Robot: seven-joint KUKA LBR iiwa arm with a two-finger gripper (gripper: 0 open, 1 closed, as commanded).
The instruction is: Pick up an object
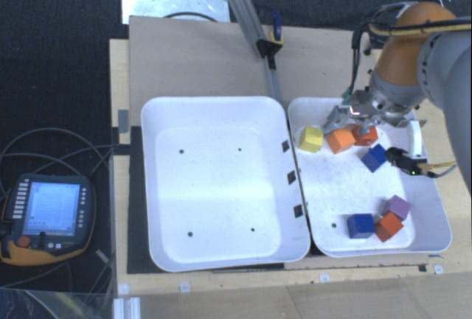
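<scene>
Camera view: low in the right bin [435, 236] lie a blue cube [361, 225], orange block [389, 226] and purple block [397, 206]. Farther up, the pincer [355, 121] hangs directly above an orange cube [340, 140] and red block [365, 135]; its spread cannot be told.

White bins [221, 107], yellow block [310, 139], orange block [340, 141], blue blocks [361, 225] (two), purple block [397, 206]
</scene>
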